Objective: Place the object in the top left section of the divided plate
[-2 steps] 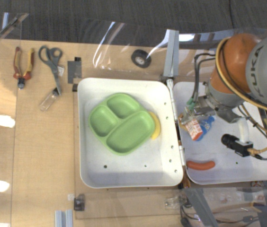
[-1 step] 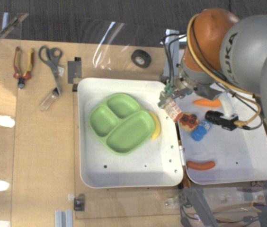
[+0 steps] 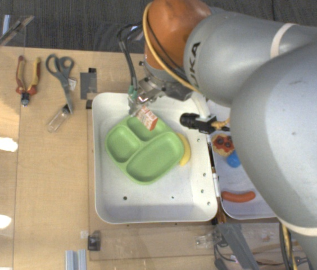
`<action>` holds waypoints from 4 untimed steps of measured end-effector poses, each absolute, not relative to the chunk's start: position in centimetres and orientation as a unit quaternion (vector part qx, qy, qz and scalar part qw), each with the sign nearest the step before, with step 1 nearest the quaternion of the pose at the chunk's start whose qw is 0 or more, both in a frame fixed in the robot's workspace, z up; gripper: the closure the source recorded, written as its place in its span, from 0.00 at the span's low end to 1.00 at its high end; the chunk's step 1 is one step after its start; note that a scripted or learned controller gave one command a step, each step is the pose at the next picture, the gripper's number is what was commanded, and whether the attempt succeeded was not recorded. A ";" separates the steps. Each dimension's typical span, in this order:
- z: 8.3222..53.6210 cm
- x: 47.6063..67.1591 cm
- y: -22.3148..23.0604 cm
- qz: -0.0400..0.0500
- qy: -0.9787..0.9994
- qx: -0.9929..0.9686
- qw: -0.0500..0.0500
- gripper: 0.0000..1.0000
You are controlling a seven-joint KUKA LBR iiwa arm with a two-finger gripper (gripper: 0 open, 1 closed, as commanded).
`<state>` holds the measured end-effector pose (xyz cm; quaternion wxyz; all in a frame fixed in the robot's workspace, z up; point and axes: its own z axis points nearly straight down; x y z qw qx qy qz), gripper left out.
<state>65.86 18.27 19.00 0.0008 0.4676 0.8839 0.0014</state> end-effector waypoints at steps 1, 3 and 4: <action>19.0 65.9 18.2 0.001 0.884 0.468 0.001 0.00; 33.1 65.8 21.5 0.003 0.906 0.423 0.003 1.00; 40.0 60.8 18.5 0.003 0.908 0.419 0.003 1.00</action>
